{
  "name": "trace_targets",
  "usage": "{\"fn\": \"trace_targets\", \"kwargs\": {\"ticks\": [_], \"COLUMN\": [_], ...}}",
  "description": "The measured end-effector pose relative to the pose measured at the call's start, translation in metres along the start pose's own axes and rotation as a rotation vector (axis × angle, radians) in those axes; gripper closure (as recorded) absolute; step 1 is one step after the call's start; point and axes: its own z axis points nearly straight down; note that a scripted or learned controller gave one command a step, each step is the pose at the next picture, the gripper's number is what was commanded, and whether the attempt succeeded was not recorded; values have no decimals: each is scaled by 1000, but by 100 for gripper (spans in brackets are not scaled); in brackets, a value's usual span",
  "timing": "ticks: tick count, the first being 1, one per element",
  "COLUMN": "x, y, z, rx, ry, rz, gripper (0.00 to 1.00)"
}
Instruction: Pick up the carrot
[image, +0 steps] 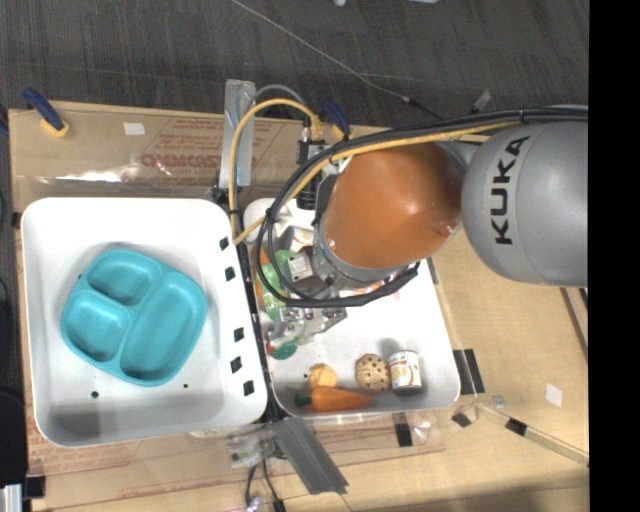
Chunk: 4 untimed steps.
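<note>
Grey arm (520, 205) reaches in from the right, orange band (390, 205) bulking directly above the jaws. Gripper (300, 325) hangs below the band, pointed down and to the left; wrist cables loop just beside it.

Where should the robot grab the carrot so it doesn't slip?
Probably around the middle of the carrot, coming straight down from above. It lies flat and lengthwise along the right bin's near wall, so the fingers should close across its narrow width. Its thick end sits close to a small yellowish toy, so gripping the middle keeps clear of that.
</note>
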Motion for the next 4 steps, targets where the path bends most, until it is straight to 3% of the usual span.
{"fn": "trace_targets", "kwargs": {"ticks": [1,2,3,4], "x": [34,22,61,58], "y": [42,48,9,6], "z": [-92,0,-143,0], "rx": [10,-1,10,-3], "ry": [5,1,9,-2], "rz": [-233,-529,-703,-1046], "gripper": [100,100,100,100]}}
